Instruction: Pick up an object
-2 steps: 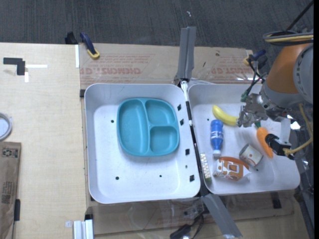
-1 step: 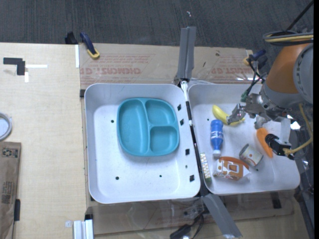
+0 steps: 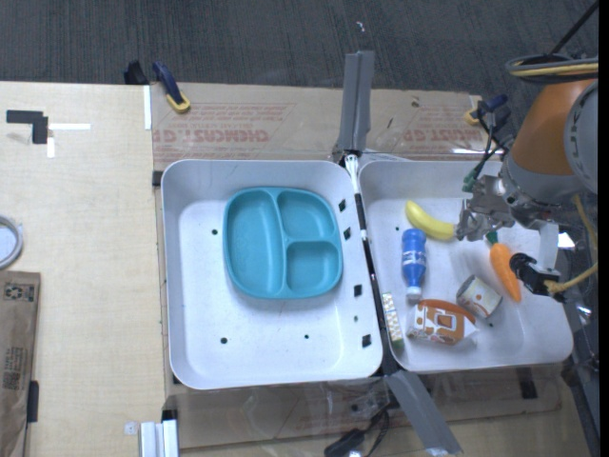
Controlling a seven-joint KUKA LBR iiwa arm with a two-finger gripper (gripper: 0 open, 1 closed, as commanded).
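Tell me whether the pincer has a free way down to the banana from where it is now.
Probably yes. The pincer is above the right bin, just right of the banana, which lies uncovered. The bottle sits just below the banana, so there is little room on that side.

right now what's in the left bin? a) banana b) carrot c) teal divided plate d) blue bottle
c: the teal plate lies alone in the left bin, while the banana, bottle and carrot sit in the right bin.
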